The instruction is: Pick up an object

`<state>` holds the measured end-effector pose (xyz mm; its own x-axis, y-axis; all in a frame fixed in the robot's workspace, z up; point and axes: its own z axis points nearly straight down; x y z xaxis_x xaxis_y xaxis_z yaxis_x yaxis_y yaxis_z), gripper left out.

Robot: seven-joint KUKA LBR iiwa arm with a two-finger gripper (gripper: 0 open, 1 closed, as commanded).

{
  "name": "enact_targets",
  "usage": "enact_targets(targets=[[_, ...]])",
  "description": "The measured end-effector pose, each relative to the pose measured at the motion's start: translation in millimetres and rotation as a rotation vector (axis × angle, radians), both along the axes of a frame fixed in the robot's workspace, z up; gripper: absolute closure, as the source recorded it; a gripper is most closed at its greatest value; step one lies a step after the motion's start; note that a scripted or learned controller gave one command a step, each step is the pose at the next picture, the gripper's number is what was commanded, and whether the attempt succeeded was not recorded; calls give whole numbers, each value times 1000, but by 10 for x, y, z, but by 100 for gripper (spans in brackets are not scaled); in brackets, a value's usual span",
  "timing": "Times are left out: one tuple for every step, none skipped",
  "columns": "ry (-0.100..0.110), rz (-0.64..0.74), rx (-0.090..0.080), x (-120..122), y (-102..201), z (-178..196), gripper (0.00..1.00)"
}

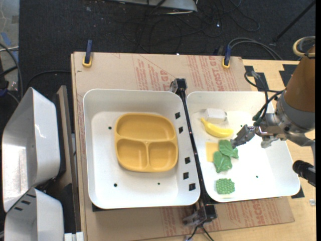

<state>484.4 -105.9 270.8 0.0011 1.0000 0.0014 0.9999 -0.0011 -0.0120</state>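
Note:
The right bin (281, 177) holds a yellow banana (216, 129), a pale clear block (215, 115) behind it, a flat yellow piece (211, 151), a green leafy toy (223, 155) and a round green bumpy piece (224, 186). My gripper (242, 136) comes in from the right and sits low over the bin, its tips just right of the banana and right above the leafy toy's upper edge. I see nothing between its fingers. In the left bin (98, 149) lies a yellow divided tray (146, 141).
The two white bins share a black divider (189, 139) on a cardboard-covered bench (150, 67). Orange clamps (88, 59) hold the board's back edge. White containers (27, 139) stand off the bench at far left. Bare bin floor lies right of the toys.

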Motion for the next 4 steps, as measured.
enact_targets(targets=[[-12, 3, -2, 20, 3, 55, 0], [-8, -1, -1, 7, -11, -374, 0], [-8, -2, -1, -18, -80, -973, 0], [-9, -1, 0, -52, -32, -1589, 0]])
